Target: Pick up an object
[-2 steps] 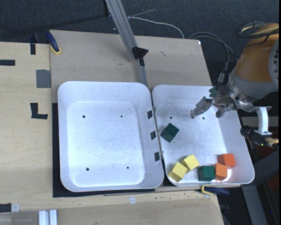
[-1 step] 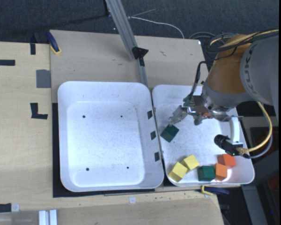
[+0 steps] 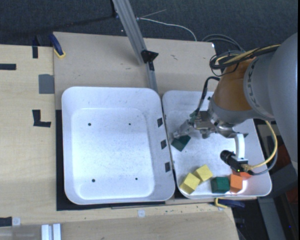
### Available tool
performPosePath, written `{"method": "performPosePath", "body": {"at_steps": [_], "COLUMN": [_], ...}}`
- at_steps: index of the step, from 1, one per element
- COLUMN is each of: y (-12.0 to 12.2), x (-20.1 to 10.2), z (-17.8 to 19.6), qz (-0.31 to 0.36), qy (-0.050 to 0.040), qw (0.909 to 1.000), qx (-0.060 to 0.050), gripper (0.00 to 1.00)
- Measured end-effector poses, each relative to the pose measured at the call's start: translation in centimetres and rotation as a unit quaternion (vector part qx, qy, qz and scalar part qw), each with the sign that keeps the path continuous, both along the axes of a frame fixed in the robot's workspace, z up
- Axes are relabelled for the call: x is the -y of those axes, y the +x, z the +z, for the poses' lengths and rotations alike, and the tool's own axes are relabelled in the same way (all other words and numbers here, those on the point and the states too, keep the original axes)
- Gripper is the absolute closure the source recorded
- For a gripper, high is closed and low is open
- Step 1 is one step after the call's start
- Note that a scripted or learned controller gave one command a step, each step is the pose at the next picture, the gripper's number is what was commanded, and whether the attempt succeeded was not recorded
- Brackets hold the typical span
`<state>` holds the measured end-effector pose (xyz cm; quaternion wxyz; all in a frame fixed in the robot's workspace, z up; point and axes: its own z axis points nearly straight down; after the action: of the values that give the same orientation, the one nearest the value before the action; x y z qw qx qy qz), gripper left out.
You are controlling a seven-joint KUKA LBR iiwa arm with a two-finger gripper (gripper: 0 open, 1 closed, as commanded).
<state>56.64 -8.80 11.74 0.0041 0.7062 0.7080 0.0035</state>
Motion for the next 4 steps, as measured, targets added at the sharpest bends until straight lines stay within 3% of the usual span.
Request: {"method": "performPosePath", "body": {"at_steps": [1, 2, 3, 4], "y": [4.3, 0.8, 8.6, 4.8], "x": [1.4, 0.8, 2.2, -0.7], "z": [-2.4, -2.6, -2.5, 11.1], "qz": [0.001, -0.001, 0.001, 0.0], "qy": [0.0, 0.0003, -0.0006, 0.0004], "qw": [1.0, 1.0, 1.0, 1.0], "qx": [-0.003, -0.007, -0.003, -0.003], "gripper": [0.0, 0.0, 0.0, 0.0]}}
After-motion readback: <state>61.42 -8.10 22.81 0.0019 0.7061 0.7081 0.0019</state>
